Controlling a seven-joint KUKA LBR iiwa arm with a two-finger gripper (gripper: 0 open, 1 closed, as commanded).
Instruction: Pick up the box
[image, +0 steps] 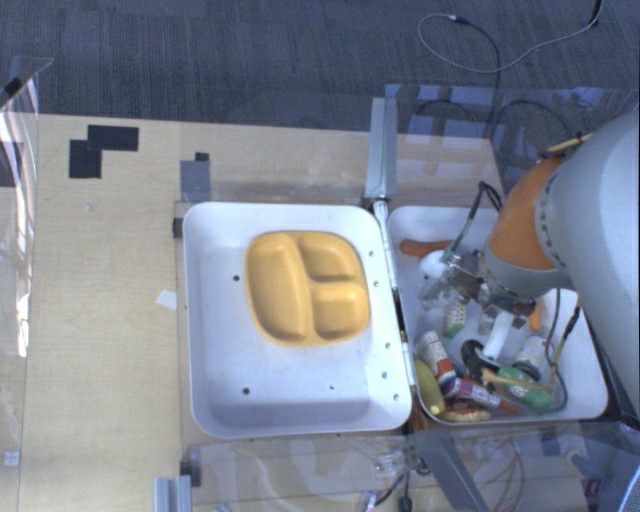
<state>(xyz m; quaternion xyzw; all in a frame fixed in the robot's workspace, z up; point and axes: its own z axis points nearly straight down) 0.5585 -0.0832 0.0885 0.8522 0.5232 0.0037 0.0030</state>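
Observation:
The grey arm with its orange band reaches down into the right bin. Its gripper hangs low over the bin's middle, among a pile of small items. A small dark box with red print lies flat near the bin's front edge, just below and left of the gripper and apart from it. A green and yellow item lies beside the box. The arm hides the right part of the bin.
The left bin holds a yellow divided tray. In the right bin lie an orange piece, a white object, a small can and a yellow item. A metal divider stands behind the bins.

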